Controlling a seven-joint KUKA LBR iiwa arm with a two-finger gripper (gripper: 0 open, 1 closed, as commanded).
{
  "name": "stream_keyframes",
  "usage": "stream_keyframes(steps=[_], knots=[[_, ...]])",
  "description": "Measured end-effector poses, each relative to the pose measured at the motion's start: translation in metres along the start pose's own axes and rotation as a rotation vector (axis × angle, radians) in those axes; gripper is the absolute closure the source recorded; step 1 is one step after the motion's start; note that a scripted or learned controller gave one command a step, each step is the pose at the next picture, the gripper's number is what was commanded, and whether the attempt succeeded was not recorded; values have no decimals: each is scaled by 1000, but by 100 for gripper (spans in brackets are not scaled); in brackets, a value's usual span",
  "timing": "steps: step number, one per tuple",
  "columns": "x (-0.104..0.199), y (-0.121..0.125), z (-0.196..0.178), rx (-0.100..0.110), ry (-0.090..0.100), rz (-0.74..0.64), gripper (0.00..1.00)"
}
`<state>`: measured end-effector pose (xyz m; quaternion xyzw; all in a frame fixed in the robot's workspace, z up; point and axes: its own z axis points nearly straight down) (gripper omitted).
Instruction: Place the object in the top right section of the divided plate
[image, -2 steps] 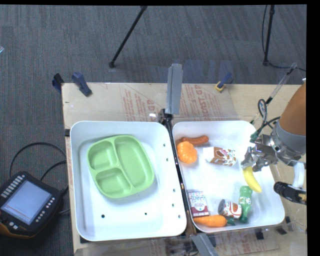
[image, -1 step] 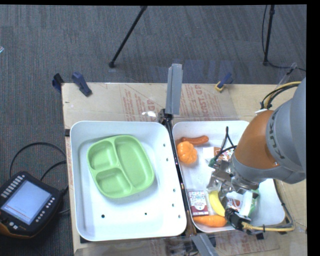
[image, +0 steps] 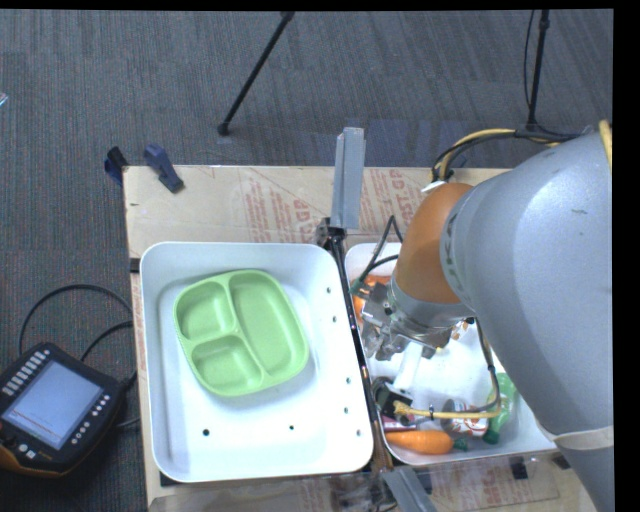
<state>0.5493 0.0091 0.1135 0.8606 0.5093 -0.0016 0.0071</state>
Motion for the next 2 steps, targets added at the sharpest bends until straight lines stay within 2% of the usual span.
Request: stream_keyframes(steps=[1,2], knots=[[-65,31,-90,16,7,106,100],[-155,109,-132,16,6,284,100]])
